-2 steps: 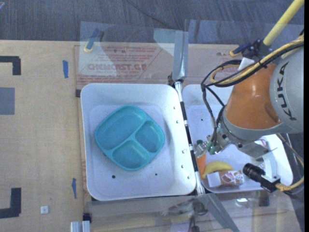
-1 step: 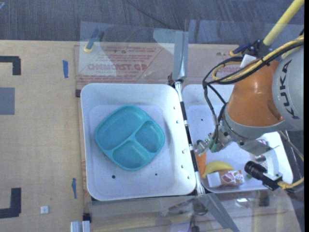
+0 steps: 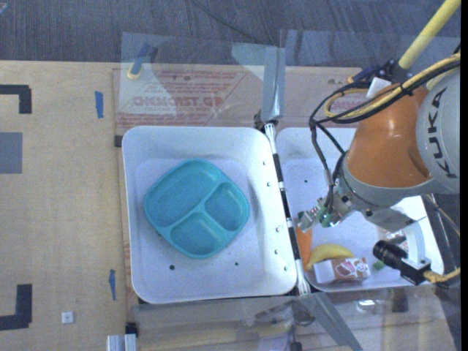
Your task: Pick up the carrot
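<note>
The tool (image 3: pixel 319 216) at the end of the grey arm with the orange band (image 3: pixel 391 148) is seen low over the left part of the right-hand shallow white bin (image 3: pixel 292 152), close to the divider between the two bins. Whether it is open or closed cannot be told — the metal parts there are too small and cluttered to read — and nothing can be made out in its grasp. Just below it, the slim orange carrot (image 3: pixel 304 238) is found lying along the bin's left wall, apparently touching or nearly touching the tool. Beside the carrot's lower end a yellow banana (image 3: pixel 329 252) is seen, and next to that a small red-and-white carton (image 3: pixel 351 269). In the left-hand white bin (image 3: pixel 139 218) a teal three-compartment plastic plate (image 3: pixel 196 208) is set — well apart from the tool. Both bins are carried by the wooden tabletop (image 3: pixel 58 196).
</note>
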